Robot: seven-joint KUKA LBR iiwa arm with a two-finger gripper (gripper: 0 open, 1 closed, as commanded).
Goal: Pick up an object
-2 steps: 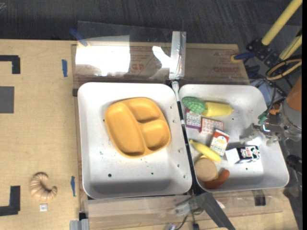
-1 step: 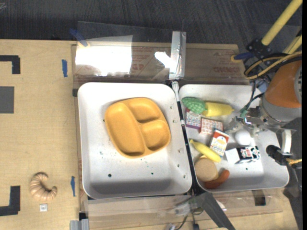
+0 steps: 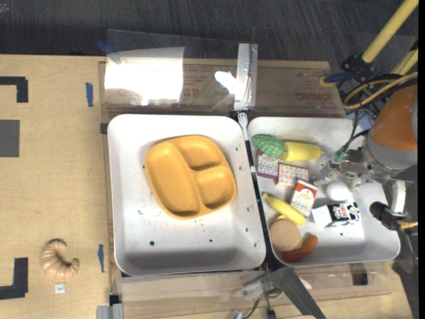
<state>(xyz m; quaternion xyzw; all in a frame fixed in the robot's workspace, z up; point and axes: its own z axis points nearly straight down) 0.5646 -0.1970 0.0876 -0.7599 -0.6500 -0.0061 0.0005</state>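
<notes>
On the bench's near left lies a croissant [image 3: 60,258], well apart from both bins. The left bin [image 3: 126,198] bears a yellow divided plate [image 3: 189,175], lying flat. The right bin [image 3: 382,241] holds the clutter to pick from: a corn cob [image 3: 292,149] at the far side, printed cards [image 3: 282,171] beside it, a small carton [image 3: 303,197], a banana [image 3: 284,209], a round bun [image 3: 285,235] touching a sausage [image 3: 307,244] at the near edge, and a black-and-white block [image 3: 337,213]. These look like light toy pieces; the banana seems stiff and smooth, best taken across its narrow middle, while the flat cards would likely slip. The gripper [image 3: 342,168] hangs over the bin's right part, the arm [image 3: 395,128] bent down from the right edge; whether it is spread or closed cannot be told.
</notes>
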